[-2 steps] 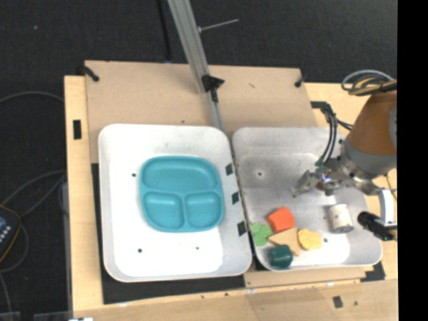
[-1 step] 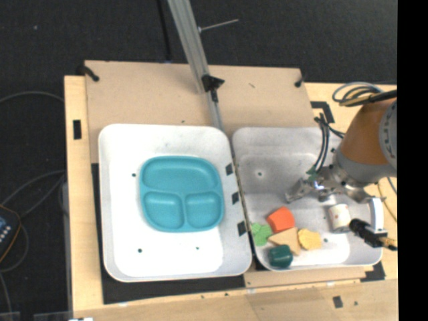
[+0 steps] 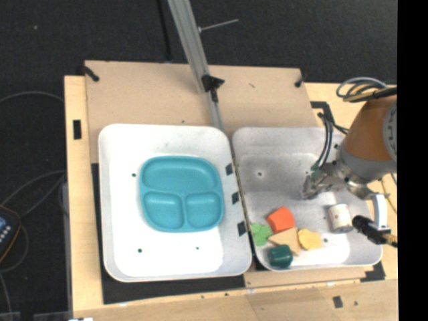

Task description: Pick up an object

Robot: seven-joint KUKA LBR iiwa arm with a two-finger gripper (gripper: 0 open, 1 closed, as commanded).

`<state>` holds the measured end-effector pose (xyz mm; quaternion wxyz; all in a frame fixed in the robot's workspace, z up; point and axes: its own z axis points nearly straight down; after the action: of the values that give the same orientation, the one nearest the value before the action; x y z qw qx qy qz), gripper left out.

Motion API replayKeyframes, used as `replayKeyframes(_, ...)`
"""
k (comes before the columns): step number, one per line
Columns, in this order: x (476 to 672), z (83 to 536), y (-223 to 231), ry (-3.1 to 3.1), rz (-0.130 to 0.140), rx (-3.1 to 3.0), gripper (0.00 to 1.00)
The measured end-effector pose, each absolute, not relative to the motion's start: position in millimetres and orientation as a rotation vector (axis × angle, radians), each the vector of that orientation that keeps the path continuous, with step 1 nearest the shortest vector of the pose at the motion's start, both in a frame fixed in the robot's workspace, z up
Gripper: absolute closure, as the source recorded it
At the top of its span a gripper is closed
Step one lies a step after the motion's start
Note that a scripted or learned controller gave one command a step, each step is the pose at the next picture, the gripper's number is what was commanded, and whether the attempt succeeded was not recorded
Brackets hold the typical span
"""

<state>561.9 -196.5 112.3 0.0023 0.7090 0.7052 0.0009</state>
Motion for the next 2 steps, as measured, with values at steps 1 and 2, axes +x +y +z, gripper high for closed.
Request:
replayKeyframes(1, 558.3, 167.8, -206.6, 2.216, 0.003, 2.218, 1.00)
replayKeyframes(2, 557.8, 232.8, -209.4, 2.218, 0.006, 2.211, 1.00)
